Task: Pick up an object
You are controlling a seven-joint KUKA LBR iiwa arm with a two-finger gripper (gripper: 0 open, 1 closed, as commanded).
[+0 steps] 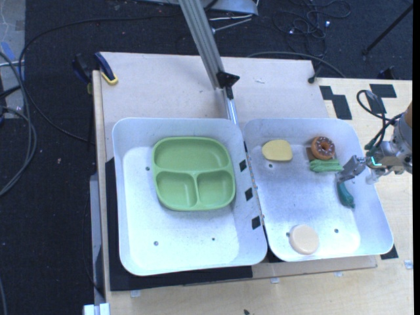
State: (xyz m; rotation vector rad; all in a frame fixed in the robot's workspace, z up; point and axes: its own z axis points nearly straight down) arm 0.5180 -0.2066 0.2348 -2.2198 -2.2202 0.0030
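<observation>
Camera view shows the end effector (355, 168) at the right bin's (328, 245) right edge, fingers spread narrowly, holding nothing, just above the teal toy (346, 194), evidently its target.

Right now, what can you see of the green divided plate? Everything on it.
The green divided plate is pale green, looks like matte plastic, and is a rounded rectangle with a raised rim. Ridges split it into three compartments: one long one along the far side and two smaller ones on the near side. It lies flat, right side up, slightly rotated, in the far-centre part of the left bin. It rests on that bin's floor alone, and I see nothing lying in its compartments.
</observation>
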